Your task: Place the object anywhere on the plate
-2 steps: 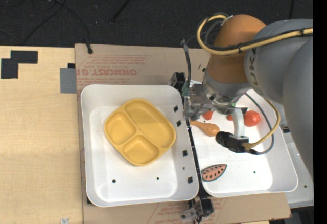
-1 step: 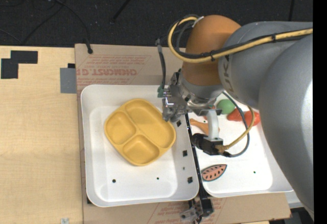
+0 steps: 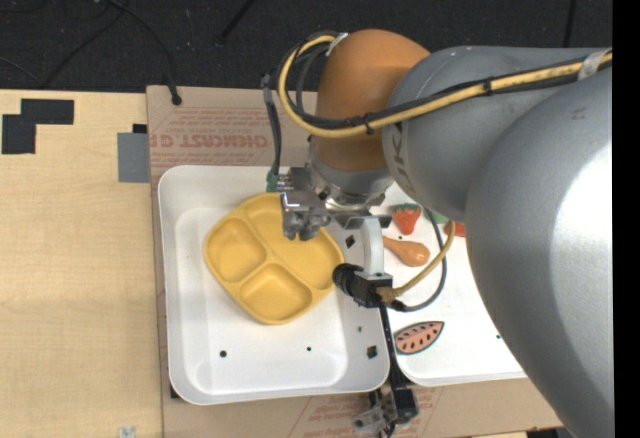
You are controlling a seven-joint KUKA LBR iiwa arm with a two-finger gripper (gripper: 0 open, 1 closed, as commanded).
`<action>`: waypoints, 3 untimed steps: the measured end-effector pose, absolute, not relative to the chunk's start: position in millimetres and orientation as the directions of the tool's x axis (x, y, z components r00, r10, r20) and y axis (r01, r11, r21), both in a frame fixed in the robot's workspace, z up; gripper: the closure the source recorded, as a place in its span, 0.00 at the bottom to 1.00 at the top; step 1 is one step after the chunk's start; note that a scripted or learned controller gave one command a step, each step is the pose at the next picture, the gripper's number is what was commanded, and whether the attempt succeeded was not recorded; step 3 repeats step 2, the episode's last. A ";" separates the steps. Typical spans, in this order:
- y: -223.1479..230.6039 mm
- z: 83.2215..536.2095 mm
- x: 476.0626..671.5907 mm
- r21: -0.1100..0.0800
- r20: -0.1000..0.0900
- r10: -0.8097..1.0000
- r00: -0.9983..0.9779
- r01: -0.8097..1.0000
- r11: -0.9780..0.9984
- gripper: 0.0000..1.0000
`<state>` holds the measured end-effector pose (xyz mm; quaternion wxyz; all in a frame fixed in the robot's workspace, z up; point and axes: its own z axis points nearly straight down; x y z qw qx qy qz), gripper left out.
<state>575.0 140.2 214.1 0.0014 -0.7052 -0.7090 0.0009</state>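
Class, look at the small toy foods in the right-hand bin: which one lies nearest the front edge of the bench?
The watermelon slice, pink with dark seeds and a green rind. The red strawberry-like piece and the orange piece lie farther back, close to the arm.

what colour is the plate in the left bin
Yellow, with three compartments; the plate shows clearly in the camera view.

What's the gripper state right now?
Gripper: over the yellow plate's right side in the left bin; open or closed cannot be told.
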 end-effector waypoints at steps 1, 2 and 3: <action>163.4 238.2 564.1 -0.002 0.001 1.000 -0.004 1.000 0.004 1.00; 162.5 236.9 564.1 -0.004 -0.001 1.000 -0.003 1.000 0.003 0.00; 162.5 236.9 564.1 -0.004 -0.001 1.000 -0.003 1.000 0.003 0.00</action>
